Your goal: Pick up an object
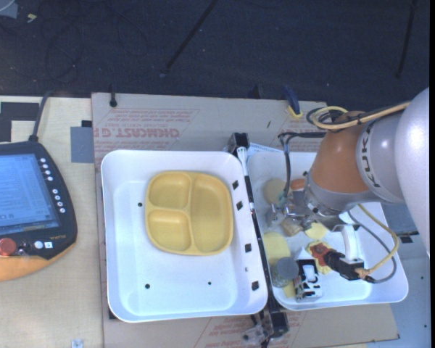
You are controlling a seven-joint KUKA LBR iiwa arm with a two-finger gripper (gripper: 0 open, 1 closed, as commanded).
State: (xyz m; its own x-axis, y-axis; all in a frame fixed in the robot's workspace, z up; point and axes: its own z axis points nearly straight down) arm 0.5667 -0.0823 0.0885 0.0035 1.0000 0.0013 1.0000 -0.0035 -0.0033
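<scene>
- My end effector (288, 213) is low in the right bin (396, 288), down among the clutter near the bin's left wall. From this slanted view I cannot tell how wide it stands, nor whether anything is in it.
- Just beside it lie pale yellow pieces: a small yellow chunk (316, 230) on the arm's side, a larger pale block (275, 247) toward the front, and a pale round thing (275, 189) toward the back. Any of them could be the thing to pick; they crowd close together, some touching.
- Further toward the front of the same bin sit a red-orange thing (318, 250), a grey round thing (284, 269) and a small black-and-white thing (309, 281).
- I judge this to be the reach-and-grasp step: I am down at the pile and nothing is lifted clear.
- The next move calls for closing on one piece alone, then lifting straight up without dragging its neighbours or snagging the bin wall.
- Across the divider, the left bin (123, 267) holds a yellow divided plate (188, 212), well apart.
- Farthest off, a teach pendant (25, 201) rests on the bench (65, 296).
</scene>
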